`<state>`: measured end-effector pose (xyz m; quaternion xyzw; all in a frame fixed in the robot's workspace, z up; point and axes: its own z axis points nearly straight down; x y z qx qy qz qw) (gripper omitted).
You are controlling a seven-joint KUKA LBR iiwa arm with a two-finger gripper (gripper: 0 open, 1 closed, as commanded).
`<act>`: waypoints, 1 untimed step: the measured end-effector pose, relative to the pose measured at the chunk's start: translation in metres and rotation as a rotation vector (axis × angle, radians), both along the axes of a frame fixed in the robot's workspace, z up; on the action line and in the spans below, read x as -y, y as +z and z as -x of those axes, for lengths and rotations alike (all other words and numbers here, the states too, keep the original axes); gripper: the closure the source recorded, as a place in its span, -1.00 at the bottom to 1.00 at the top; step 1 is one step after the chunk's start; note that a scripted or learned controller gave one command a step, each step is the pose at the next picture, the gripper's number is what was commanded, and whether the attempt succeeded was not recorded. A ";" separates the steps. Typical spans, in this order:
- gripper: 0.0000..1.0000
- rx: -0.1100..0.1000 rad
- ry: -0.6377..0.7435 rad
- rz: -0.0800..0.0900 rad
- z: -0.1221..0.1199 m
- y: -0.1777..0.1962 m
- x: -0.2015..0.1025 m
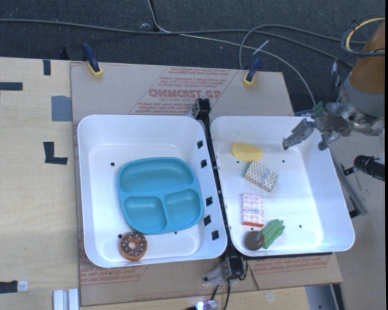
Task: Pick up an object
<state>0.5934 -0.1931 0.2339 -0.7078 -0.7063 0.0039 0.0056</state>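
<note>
Claw (312, 136) hangs spread and empty over the right bin (323, 192), so I'd drop straight onto the yellow lemon-shaped toy (246, 151) before squeezing.

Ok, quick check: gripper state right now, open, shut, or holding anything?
Gripper: open, holding nothing, above the upper right part of the right bin, to the right of the yellow item.
</note>
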 end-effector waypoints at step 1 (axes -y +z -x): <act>-1.00 0.012 0.004 0.003 -0.003 0.007 0.000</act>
